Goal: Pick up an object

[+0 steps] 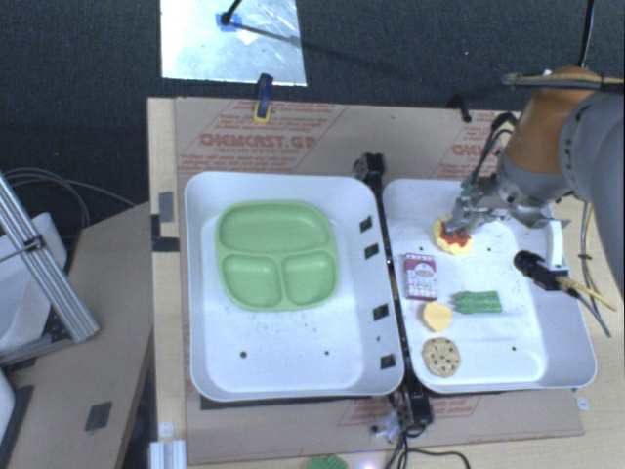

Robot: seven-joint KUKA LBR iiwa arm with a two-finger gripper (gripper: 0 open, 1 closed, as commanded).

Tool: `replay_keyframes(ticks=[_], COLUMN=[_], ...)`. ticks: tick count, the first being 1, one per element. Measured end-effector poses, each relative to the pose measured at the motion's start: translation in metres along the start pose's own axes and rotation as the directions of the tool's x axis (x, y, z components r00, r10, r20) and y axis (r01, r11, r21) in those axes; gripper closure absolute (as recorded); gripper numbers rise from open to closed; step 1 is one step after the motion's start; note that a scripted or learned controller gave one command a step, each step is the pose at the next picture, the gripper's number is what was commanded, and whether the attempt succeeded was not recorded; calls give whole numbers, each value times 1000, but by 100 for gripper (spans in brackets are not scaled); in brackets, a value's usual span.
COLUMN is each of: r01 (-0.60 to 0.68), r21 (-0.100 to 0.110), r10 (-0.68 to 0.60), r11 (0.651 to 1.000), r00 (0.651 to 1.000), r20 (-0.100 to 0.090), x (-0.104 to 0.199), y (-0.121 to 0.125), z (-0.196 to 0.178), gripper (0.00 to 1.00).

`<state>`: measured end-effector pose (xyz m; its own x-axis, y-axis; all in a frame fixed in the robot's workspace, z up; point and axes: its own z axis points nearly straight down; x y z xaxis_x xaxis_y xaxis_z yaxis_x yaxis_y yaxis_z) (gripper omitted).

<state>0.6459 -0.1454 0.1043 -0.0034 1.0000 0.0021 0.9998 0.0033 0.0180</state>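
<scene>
Yellow-and-red toy food [451, 239] lies in the right bin [562, 350], directly under the gripper [465, 215], which comes down on it from the far right and appears to touch its red top. We cannot tell how far the gripper is open, nor whether it has any hold on the toy. The grey arm [591, 154] with its orange band [542, 125] rises behind the gripper toward the view's right. Nearer the camera than the gripper and slightly to its left sits a small red-and-white carton [421, 277]; beyond that, nearer still, we see a green toy vegetable [477, 303] with a yellow piece [437, 316] just beside it, and a chocolate-chip cookie [442, 357] nearest the bin's front wall. All four lie apart from the gripper. Well to the gripper's left, the left bin [293, 360] holds a green divided plate [278, 255]. Both bins rest on a printed cardboard sheet [293, 135], which a yellow clamp [262, 99] grips at its far edge. Past the bench, dark carpet [78, 66] covers the floor, and a shiny metal sheet [195, 27] lies on it. At the far left we see a slanted aluminium rail [44, 267].
</scene>
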Motion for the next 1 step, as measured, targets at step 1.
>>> replay_keyframes(ticks=[1], r01=[1], r21=[3], r10=[-1], r11=[1000], r00=[1000], r20=[6], x=[1], y=[-4], z=[-130], gripper=[100])
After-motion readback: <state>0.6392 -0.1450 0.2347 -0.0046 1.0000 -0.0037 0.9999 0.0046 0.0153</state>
